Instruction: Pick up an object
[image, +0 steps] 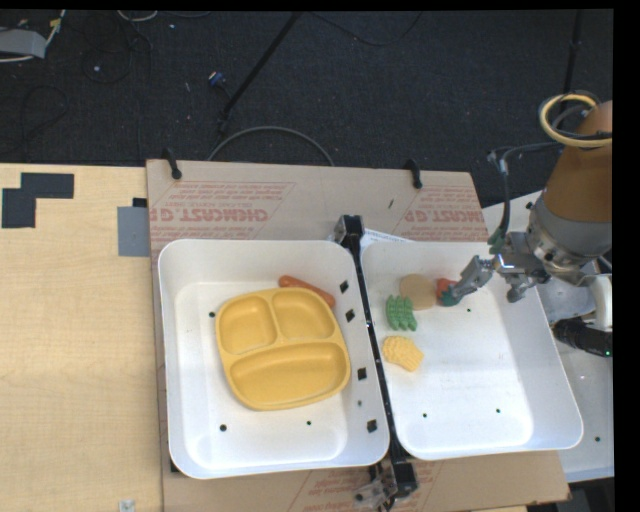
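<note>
The right bin (500, 400) holds a tan piece (413, 288), a small red-orange piece (442, 289), a green ridged toy (401, 314) and a yellow corn-like toy (402, 352). My gripper (488, 288) hangs over the bin's upper right part, open, with its fingers spread wide. Its left fingertip (458, 293) sits right beside the red-orange piece, and I cannot tell whether they touch. Its right fingertip (517, 290) is over bare bin floor. Nothing lies between the fingers.
The left bin (190, 400) holds a yellow divided plate (283, 350) with an orange stick-shaped toy (306, 289) behind it. A black divider (368, 340) separates the bins. The right bin's front and right floor is bare white.
</note>
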